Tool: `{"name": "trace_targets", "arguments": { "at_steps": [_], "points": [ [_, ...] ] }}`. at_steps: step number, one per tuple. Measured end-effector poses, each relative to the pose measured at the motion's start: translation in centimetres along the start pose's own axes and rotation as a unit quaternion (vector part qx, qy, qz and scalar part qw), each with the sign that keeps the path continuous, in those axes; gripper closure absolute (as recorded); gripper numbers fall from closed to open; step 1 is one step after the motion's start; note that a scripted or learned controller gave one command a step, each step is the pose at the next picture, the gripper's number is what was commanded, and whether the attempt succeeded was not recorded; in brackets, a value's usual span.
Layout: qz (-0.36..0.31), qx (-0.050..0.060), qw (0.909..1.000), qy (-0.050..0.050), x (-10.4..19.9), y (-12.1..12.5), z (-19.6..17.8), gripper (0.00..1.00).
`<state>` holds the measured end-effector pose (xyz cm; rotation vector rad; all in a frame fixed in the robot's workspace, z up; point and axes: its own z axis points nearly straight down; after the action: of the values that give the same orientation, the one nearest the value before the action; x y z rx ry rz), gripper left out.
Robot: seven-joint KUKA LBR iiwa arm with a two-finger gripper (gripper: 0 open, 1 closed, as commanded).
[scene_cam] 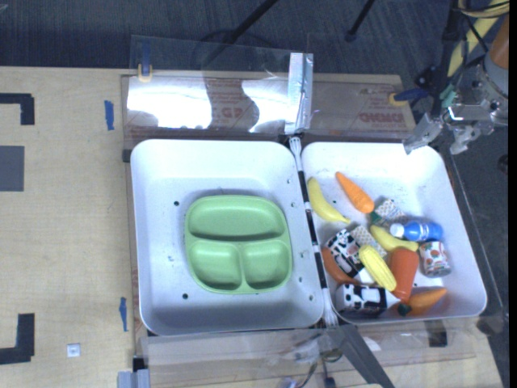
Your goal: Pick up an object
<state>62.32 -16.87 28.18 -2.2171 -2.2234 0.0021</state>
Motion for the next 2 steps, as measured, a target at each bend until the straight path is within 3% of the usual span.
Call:
{"name": "trace_targets", "arguments": {
  "at_steps": [1,2],
  "points": [
    [-0.061,0.000,0.9981,0.000,2.0,-4.5,-0.3,0.00],
    [-0.089,0.000,0.9960,0.000,2.7,0.9,8.9,0.00]
  ]
}}
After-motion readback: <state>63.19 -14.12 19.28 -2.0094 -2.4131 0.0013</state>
